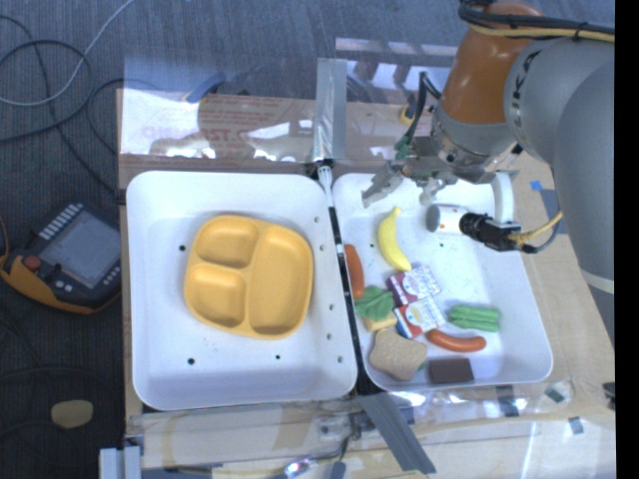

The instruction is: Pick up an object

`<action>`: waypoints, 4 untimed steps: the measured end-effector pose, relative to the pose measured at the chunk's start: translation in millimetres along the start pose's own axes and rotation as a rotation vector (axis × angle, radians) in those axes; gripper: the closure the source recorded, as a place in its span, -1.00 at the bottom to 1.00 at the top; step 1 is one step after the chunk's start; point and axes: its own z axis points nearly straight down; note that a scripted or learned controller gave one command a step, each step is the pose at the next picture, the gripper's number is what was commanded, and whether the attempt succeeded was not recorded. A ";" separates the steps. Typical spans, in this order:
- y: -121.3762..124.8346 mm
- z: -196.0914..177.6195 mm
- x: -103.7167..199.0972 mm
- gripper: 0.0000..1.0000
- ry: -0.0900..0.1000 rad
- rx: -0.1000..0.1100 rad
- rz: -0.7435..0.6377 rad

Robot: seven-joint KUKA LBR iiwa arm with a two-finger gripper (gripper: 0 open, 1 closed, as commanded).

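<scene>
The right bin (519,285) holds toy food. A yellow banana (391,239) lies near its back. Around it are an orange carrot (353,267), a green leafy piece (375,305), two small snack packets (416,299), a green pickle (473,316), a red sausage (455,341), a slice of bread (397,353) and a brown block (449,369). My gripper (402,205) hangs over the back of this bin, just above the banana's top end. It is open, with one finger on each side of the banana's tip and nothing between them.
A yellow divided plate (248,273) lies in the left bin (150,347). The wall between the two bins (339,267) runs just left of the carrot. A pendant (70,257) lies on the floor at the left.
</scene>
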 end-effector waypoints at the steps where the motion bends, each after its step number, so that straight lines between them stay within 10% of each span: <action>1: -17.7 105.1 -54.8 -1.00 0.001 -0.002 -0.155; 2: -17.6 95.9 -54.7 1.00 0.003 -0.002 -0.154; 4: 8.0 -151.6 -23.7 1.00 -0.003 -0.002 -0.027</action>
